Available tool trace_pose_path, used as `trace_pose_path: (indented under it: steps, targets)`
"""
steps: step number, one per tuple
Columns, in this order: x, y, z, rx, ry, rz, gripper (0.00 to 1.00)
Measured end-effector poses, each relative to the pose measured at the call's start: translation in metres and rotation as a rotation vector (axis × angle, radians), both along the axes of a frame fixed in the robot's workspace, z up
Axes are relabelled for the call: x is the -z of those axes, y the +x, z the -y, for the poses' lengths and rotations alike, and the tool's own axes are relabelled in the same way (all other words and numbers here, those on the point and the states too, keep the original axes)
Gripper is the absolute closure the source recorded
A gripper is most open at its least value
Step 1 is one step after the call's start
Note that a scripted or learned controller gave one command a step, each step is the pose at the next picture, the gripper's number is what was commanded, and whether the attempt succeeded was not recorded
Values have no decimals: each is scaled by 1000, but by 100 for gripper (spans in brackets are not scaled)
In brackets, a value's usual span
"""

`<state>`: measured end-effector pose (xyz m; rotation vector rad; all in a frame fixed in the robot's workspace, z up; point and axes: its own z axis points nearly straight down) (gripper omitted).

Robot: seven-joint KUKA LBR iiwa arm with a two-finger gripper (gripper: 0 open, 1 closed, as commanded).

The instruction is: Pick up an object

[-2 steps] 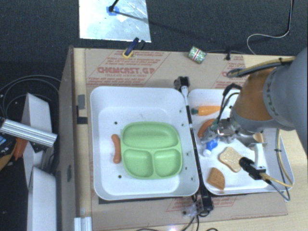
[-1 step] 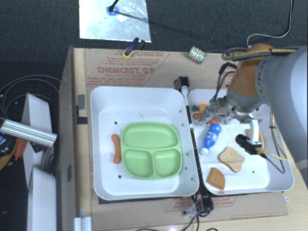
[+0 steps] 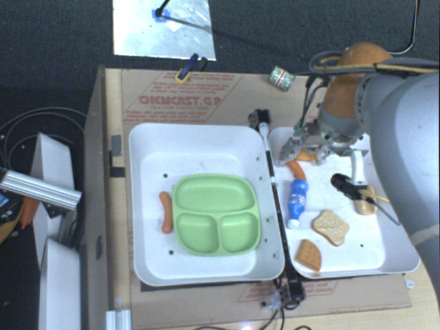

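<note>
Carrot, seemingly beneath gripper.

Arm: bulky, rounded, light grey shell, smooth matte finish. Orange band at 12 o'clock above the wrist, domed top. Thin dark cables loop off the band. Gripper: small, metallic grey, angular parts.

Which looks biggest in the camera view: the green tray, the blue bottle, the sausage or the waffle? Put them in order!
1. Green tray, by far the largest.
2. Blue bottle.
3. Sausage and waffle look about alike: the sausage is longer, the waffle wider, so I won't rank them.
</note>
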<state>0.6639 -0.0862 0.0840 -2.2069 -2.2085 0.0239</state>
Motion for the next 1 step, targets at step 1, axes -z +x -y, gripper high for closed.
trace_pose_path:
  steps: [1]
  targets:
    - [-9,-2,0,-4,2,-11,100]
